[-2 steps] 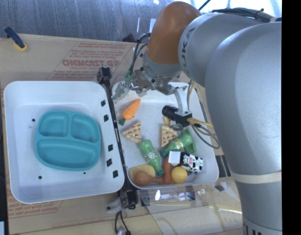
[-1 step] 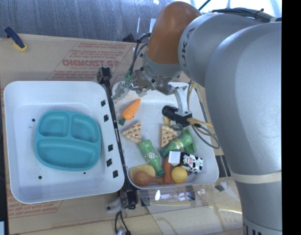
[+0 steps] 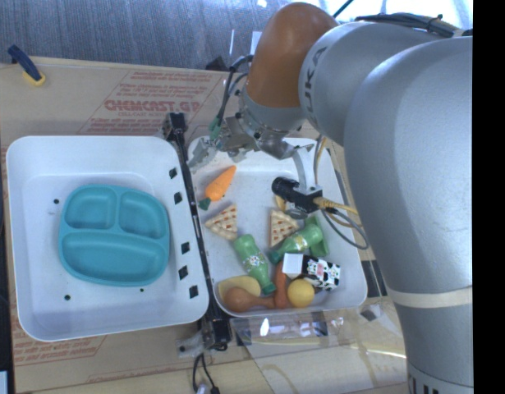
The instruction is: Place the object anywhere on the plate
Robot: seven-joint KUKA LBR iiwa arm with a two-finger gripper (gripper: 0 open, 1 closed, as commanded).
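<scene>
two white bins side by side: left bin, right bin; one teal plate with three compartments lies flat in the middle of the left bin

all toys lie in the right bin; one orange carrot near the upper left corner, tilted; two tan waffle wedges, one just below the carrot, the other further right; two green bottles, one mid-bin, the other crossing beside it; one cow-patterned carton at the right wall; one yellow round fruit touching the carton; one brown drumstick-like piece at the near wall

one gripper hangs over the right bin's upper left corner, just above the carrot, apart from it; open or closed cannot be told, glare and wiring blur it; which toy is meant for the plate is not clear, the carrot being nearest

around: printed cardboard under the bins; black clamp at the divide; blue-and-yellow clip at far left

the grey arm covers the right bin's right rim; an orange piece in the pile is half hidden, its kind unclear
</scene>
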